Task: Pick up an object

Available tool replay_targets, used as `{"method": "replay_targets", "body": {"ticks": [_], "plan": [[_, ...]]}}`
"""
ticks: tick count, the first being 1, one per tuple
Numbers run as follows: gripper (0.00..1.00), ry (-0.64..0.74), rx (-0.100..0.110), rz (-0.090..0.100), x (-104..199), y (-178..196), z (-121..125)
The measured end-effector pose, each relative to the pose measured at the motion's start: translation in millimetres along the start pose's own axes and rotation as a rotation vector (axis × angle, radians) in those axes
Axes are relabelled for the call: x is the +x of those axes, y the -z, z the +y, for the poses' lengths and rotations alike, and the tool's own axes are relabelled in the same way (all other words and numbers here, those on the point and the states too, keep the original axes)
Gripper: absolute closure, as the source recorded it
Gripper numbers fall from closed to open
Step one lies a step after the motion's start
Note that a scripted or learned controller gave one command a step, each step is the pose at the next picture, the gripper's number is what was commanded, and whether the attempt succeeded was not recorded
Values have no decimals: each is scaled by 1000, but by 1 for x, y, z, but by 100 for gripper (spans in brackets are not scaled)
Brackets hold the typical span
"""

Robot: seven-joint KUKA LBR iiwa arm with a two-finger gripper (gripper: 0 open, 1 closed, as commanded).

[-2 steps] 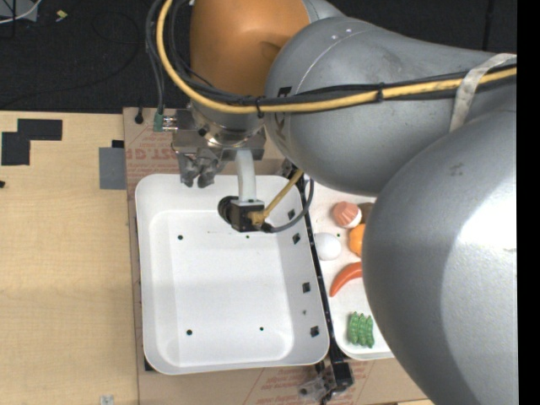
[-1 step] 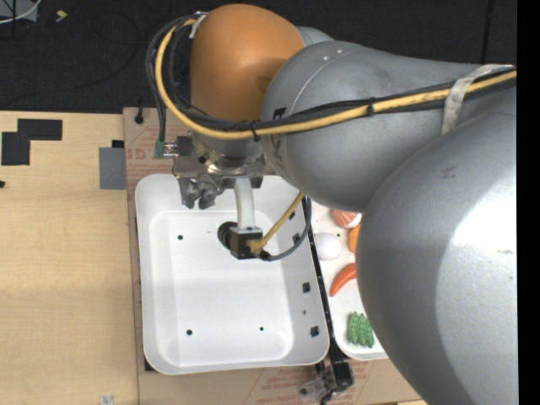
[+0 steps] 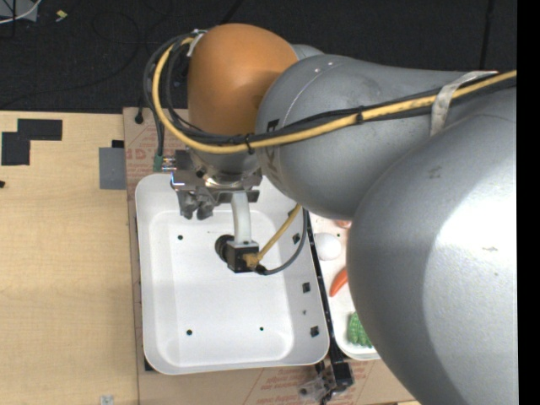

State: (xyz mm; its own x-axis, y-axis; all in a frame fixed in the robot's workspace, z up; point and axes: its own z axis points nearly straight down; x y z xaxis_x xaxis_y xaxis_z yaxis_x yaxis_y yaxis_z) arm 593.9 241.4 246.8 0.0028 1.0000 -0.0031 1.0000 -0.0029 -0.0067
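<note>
**Grey gripper over the left bin, objects in the right one**

Grey metal, the gripper (image 3: 196, 211) hangs low over the far end of the left bin (image 3: 169, 310), above bare white floor. From this slant I cannot tell how far it is open, and nothing can be made out in its grip. Above it sits the orange band (image 3: 236, 74), and the thick grey arm (image 3: 380, 142) runs off to the view's right.

The objects to pick lie in the right bin (image 3: 336, 317), past the wall between the two bins and well apart from the gripper. A white object (image 3: 326, 247) lies farthest back, an orange object (image 3: 338, 283) sits nearer the camera, and a green object (image 3: 359, 331) is nearest, all partly hidden by the arm. Both bins rest on the tan bench (image 3: 67, 268).
</note>
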Motion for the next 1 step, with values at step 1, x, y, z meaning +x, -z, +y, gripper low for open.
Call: {"method": "replay_targets", "body": {"ticks": [1], "plan": [[100, 1, 1, 0, -1, 11, 1]]}}
